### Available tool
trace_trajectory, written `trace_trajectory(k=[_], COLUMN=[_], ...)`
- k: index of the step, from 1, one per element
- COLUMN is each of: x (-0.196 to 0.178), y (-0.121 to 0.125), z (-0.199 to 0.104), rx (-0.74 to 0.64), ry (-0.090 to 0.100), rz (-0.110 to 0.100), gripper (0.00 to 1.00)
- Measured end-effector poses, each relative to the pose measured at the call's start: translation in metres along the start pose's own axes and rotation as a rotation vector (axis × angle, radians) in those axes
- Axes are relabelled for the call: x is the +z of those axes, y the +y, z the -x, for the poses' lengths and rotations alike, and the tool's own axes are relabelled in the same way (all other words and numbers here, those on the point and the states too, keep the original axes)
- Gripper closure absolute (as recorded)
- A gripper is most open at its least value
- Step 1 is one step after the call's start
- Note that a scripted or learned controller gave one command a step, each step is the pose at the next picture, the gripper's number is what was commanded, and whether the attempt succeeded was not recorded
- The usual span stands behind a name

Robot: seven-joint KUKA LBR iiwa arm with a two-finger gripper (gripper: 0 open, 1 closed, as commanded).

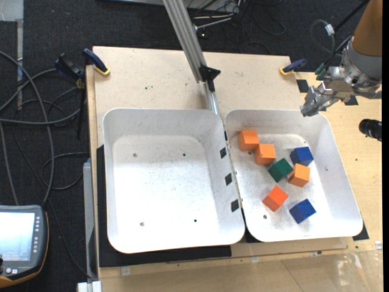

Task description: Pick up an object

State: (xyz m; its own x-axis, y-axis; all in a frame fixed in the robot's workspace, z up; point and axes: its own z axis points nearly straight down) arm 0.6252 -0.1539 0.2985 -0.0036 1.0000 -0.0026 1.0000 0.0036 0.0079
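Inside the right bin (340,199), seven blocks sit in a loose cluster toward its middle. Upper pair: orange block (248,140) nearest the divider, second orange block (265,154) touching it at the lower right. Green block (280,170) sits just below that one. Blue block (301,156) is to the green one's right, with a third orange block (299,174) tucked just under the blue and beside the green. Lower down, a red-orange block (275,198) sits apart from the pack, and a second blue block (302,211) is near it, toward the bin's front right. Most of the blocks lie tilted or rotated, none squared to the bin walls.

Gripper (311,106) hangs over the far right corner of that bin, at the rim, well clear of every block. Nothing between its fingers as far as I can see; whether it's open or closed I can't tell at this angle. Grey arm (364,41) with the orange band comes in from the right.

Left bin (115,163) touches the right one along the centre seam. A slanted metal pole (185,32) crosses the tabletop (158,78) from the back and ends just behind that seam. Clamps: blue-yellow clamp (96,62) at the far left corner, another clamp (292,67) at the far right. Cables (36,102) trail over the dark floor on the left; a pendant screen (21,242) sits at lower left.
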Motion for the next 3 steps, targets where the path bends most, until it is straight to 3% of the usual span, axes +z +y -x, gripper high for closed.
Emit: trace_trajectory(k=[1,3], x=[0.018,0.032], y=[-0.005,-0.019], z=[-0.048,-0.151], rx=[-0.003,-0.004], ry=[0.003,0.004], rz=[-0.010,-0.010], gripper=[1.00,1.00])
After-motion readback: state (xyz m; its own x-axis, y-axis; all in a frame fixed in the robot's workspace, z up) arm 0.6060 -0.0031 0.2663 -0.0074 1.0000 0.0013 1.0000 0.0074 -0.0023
